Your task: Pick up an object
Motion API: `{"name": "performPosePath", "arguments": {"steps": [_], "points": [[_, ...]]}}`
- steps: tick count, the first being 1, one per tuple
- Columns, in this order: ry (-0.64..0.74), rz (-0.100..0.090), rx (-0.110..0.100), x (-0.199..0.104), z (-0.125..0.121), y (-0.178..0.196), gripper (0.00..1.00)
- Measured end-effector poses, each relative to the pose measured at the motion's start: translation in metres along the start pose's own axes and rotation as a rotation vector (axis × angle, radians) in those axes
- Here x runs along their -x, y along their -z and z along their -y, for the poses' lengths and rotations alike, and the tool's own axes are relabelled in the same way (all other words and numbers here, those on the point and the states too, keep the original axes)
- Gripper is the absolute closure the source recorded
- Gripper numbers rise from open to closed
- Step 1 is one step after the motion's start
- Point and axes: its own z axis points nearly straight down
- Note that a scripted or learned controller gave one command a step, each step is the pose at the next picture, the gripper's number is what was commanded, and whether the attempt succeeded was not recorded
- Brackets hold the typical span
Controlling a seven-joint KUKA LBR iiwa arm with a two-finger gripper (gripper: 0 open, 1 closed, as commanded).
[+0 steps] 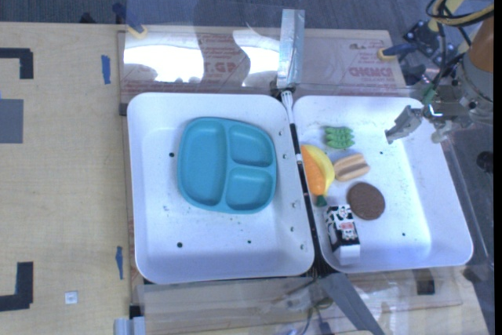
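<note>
The right bin (439,239) holds a green leafy toy (339,137), a yellow-orange fruit piece (316,169), a hot dog bun (351,165), a brown round patty (366,200) and a small black-and-white carton (343,229). My gripper (417,121) hangs over the bin's upper right part, well to the right of the objects. Its fingers (400,125) stand apart, with nothing between them.
The left bin (157,239) carries a blue divided plate (227,165). A clear plastic wall with a metal post (290,47) stands behind both bins. Cables and the arm's body (463,20) crowd the upper right. Wooden bench surface (55,169) lies to the left.
</note>
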Motion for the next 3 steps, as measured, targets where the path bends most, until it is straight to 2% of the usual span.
{"name": "performPosePath", "arguments": {"steps": [1,2,3], "points": [[-0.081,-0.003,-0.006,-0.073,-0.024,-0.056,0.0],[-0.201,0.0,-0.001,-0.05,-0.033,-0.163,0.0],[-0.203,-0.001,0.001,-0.049,-0.034,-0.152,1.0]]}}
